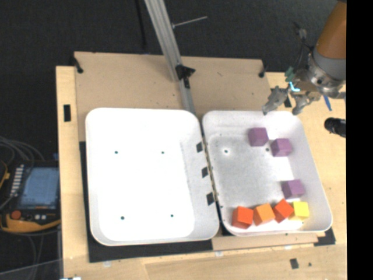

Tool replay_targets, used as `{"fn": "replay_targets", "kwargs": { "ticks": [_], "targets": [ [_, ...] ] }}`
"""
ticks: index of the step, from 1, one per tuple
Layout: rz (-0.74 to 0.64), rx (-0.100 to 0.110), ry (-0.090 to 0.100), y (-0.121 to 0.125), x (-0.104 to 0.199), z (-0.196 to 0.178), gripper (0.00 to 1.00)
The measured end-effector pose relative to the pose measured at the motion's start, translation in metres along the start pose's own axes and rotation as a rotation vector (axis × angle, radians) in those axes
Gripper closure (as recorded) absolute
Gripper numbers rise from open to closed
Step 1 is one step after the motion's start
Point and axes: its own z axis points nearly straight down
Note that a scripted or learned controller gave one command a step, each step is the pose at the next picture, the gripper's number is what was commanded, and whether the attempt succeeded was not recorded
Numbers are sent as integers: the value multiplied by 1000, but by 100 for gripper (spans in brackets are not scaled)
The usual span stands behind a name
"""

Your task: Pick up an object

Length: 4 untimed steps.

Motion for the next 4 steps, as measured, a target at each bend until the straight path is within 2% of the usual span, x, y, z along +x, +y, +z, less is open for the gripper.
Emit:
{"fn": "replay_targets", "kwargs": {
  "ticks": [1,3,4],
  "targets": [
    [-3,-4,-3,1,0,-4,0],
    [2,-2,-2,5,-8,82,0],
    [3,-6,-2,0,-8,139,0]
  ]
}}
